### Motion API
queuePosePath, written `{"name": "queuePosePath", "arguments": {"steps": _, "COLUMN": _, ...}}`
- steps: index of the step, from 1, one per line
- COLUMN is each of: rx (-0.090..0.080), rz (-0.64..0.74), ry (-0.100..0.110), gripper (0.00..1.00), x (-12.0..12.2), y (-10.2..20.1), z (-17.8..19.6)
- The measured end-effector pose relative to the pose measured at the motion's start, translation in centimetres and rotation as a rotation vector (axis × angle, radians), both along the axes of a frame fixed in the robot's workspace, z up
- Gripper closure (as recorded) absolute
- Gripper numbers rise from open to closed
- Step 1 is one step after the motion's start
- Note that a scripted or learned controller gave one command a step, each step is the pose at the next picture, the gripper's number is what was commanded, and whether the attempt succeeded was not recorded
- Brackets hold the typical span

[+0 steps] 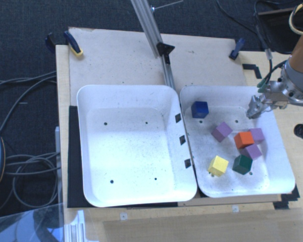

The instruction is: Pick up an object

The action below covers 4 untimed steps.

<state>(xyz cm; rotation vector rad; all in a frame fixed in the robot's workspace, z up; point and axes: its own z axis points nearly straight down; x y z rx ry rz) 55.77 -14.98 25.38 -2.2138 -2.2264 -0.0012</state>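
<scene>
Right bin (pixel 278 173), right of frame: holds seven blocks. Gripper (pixel 254 110) at its upper right edge, grip state cannot be told. Blue cube (pixel 200 109) to gripper's left; orange cube (pixel 244 139), purple blocks (pixel 222 131), green cube (pixel 242 164), yellow cube (pixel 218 165) lie below it, apart.

A single fixed camera looks down from above the bench (pixel 121 59) at a slant, far enough back to take in both white bins and the dark floor around the board. The gripper (pixel 254 110) sits at the right of the frame, over the far right part of the right bin (pixel 278 175). The left bin (pixel 86 135) lies well to the gripper's left, filling the middle of the view.
</scene>
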Motion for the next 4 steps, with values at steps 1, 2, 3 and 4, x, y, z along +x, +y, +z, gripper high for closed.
{"name": "queuePosePath", "arguments": {"steps": 1, "rx": 0.000, "rz": 0.000, "ry": -0.001, "gripper": 1.00, "x": 0.2, "y": 4.8, "z": 0.2}}
{"name": "queuePosePath", "arguments": {"steps": 2, "rx": 0.001, "rz": 0.001, "ry": 0.001, "gripper": 1.00, "x": 1.3, "y": 10.8, "z": -0.9}}
{"name": "queuePosePath", "arguments": {"steps": 3, "rx": 0.000, "rz": 0.000, "ry": -0.002, "gripper": 1.00, "x": 2.5, "y": 15.1, "z": -0.8}}
{"name": "queuePosePath", "arguments": {"steps": 4, "rx": 0.000, "rz": 0.002, "ry": -0.003, "gripper": 1.00, "x": 4.4, "y": 20.6, "z": -1.1}}
